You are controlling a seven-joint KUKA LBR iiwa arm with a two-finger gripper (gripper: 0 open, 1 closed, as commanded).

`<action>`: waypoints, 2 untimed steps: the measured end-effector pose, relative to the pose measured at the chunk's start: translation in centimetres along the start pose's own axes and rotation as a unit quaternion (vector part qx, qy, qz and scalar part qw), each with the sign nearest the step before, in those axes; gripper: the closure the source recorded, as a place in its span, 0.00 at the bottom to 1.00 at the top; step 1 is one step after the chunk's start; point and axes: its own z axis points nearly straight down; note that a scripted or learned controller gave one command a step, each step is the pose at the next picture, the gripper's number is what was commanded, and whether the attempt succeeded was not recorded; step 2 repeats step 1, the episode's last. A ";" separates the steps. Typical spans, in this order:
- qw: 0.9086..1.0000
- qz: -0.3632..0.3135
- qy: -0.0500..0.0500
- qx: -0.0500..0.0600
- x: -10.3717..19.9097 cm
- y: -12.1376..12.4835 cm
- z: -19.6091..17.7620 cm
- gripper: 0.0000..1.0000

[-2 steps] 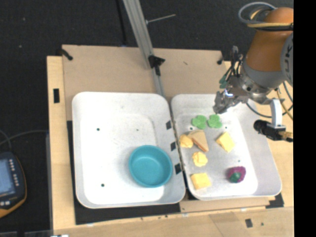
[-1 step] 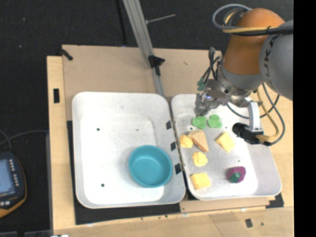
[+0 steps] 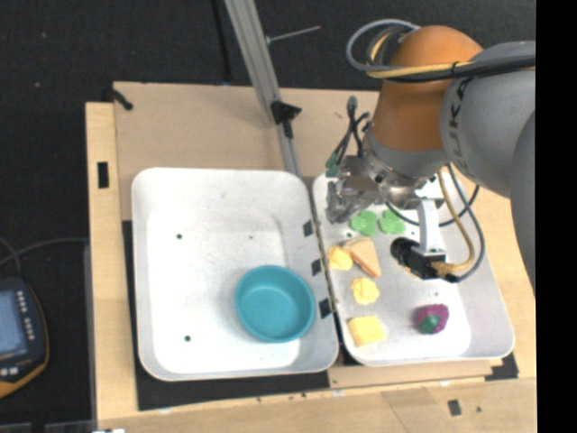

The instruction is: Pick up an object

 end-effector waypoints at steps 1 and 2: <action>1.000 -0.003 0.001 0.000 5.7 0.2 -0.1 1.00; 1.000 -0.003 0.001 0.000 5.7 0.2 -0.1 1.00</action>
